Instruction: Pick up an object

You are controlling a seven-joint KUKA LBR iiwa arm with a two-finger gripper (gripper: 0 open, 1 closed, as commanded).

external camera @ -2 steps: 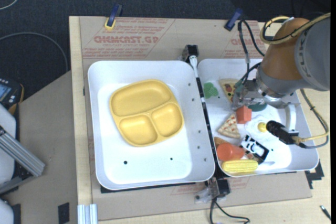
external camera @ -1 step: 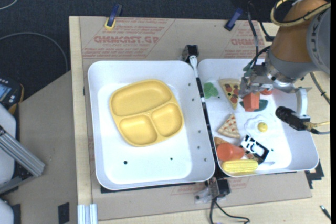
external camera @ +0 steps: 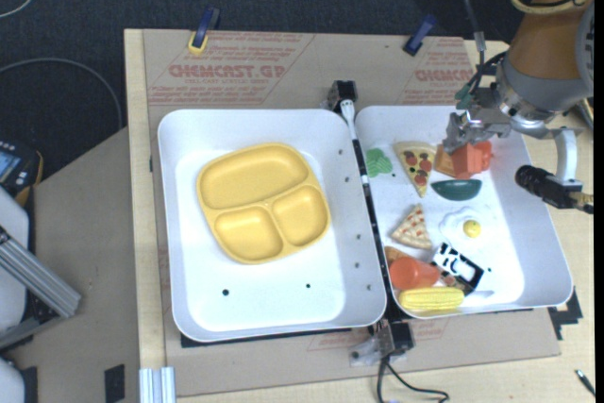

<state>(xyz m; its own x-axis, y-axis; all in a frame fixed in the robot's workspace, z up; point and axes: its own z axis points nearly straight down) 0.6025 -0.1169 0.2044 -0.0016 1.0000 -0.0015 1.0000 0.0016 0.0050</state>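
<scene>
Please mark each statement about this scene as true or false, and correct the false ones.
1. The yellow divided plate lies in the left bin. True.
2. The gripper is above the left bin. False: it is over the right bin, at the orange-red block.
3. Two pizza slices lie in the right bin. True: one near the top, one lower.
4. The corn cob lies on the yellow plate. False: it lies at the near edge of the right bin.
5. The fried egg is in the right bin. True.
</scene>
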